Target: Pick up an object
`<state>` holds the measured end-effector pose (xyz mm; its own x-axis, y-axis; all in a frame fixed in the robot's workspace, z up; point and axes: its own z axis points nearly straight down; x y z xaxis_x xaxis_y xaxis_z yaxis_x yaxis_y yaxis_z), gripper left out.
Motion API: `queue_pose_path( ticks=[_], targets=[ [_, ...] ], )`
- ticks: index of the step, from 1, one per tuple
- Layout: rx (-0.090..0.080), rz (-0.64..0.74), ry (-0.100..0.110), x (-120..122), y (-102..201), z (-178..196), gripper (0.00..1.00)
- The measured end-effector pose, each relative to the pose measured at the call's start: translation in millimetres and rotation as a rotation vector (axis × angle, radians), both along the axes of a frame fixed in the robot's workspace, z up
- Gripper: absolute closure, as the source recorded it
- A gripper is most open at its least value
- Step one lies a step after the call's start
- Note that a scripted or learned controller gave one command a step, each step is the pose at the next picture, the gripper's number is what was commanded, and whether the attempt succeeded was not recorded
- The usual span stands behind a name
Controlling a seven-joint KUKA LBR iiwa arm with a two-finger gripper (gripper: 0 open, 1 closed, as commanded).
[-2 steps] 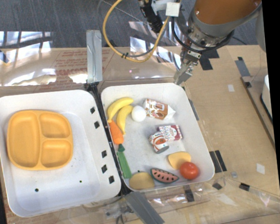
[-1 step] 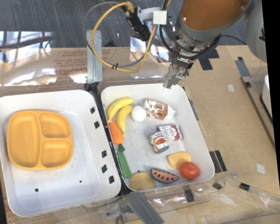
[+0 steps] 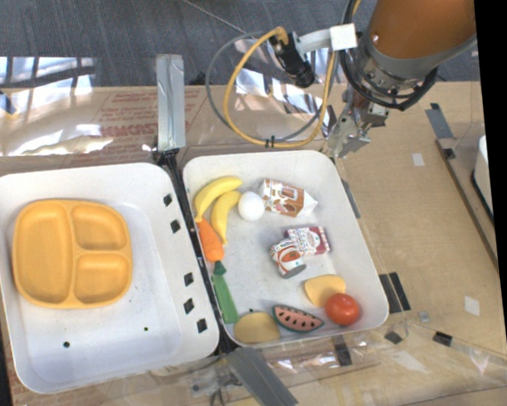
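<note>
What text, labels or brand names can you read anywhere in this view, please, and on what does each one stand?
Cardboard sheet behind the bins: red printed lettering, too blurred to read.
Upper carton in the right bin: brown and white print, too small to read.
Lower carton: red and white print, too small to read.
No text can be quoted with confidence.

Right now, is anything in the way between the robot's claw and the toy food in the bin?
Nothing visible blocks it. The gripper hangs over the right bin's top right corner, and the milk carton lies uncovered just below and left of it.
</note>
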<state>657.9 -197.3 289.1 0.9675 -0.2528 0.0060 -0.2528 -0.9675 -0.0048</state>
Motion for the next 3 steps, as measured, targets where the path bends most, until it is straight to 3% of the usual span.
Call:
queue_pose_path(
  ticks=[1,2,3],
  targets=[
    [0.003,0.061,-0.001,0.2,45.2,-6.1,1.0],
    [0.001,-0.112,0.011,-1.4,74.2,-4.3,1.0],
    [0.0,0.057,-0.003,-0.1,-10.5,47.0,1.0]
  ],
)
